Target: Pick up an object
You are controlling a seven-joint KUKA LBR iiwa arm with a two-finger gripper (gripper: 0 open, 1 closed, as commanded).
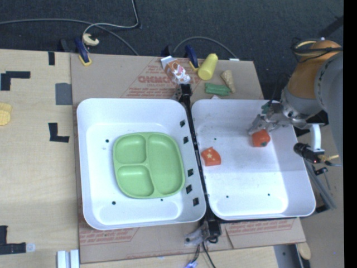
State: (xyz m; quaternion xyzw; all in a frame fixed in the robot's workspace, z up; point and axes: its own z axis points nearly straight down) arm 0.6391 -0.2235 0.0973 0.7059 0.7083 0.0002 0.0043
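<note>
The gripper point(262, 128) sits in the right white bin point(290, 205), fingers closed around a small round orange-red object point(260, 139) hanging just below them. The hold looks shallow, so the object could slip out and roll toward the flat red piece point(210, 157) nearby.

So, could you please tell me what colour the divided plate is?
Light green: the plate shows best in the camera view.

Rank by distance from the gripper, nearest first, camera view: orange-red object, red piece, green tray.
Measured from the gripper:
1. Orange-red object, right bin, just below the fingertips.
2. Red piece, right bin, near the left wall.
3. Green tray, left bin.
</note>
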